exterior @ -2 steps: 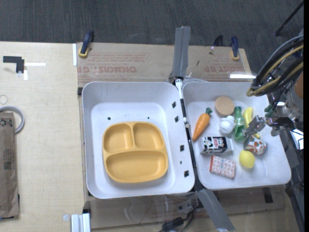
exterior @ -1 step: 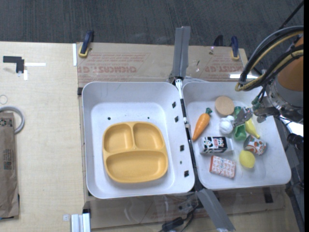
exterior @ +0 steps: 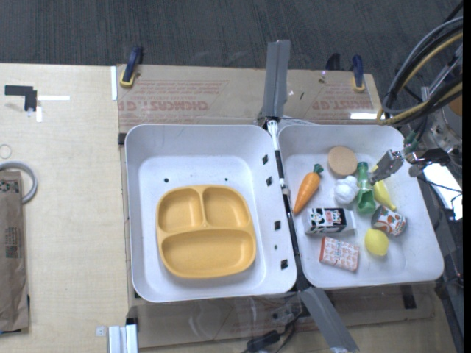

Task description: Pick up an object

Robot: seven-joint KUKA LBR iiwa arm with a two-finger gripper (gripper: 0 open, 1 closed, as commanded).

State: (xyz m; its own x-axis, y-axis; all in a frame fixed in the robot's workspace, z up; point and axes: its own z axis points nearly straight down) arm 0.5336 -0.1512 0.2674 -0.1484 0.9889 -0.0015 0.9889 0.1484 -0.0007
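Observation:
The right bin (exterior: 412, 271) holds several small objects. An orange carrot (exterior: 307, 187) lies at its left, with a round tan disc (exterior: 341, 160) behind it. A green bottle (exterior: 364, 191) stands upright beside a white ball (exterior: 345, 191) and a yellow banana (exterior: 383, 194). Nearer the front are a cow-print carton (exterior: 328, 220), a red and white box (exterior: 339, 254), a lemon (exterior: 377, 242) and a small can (exterior: 389, 221). My gripper (exterior: 382, 170) reaches in from the right, low over the bin, its tip just above the banana and close to the bottle's top. It holds nothing that I can see.
The left bin (exterior: 140, 219) holds a yellow divided plate (exterior: 206, 231). A grey divider (exterior: 276, 79) and cardboard lie behind the bins. Cables and the arm's body crowd the right edge (exterior: 434, 87). A brown paper bag (exterior: 11, 256) lies at far left on the bench.

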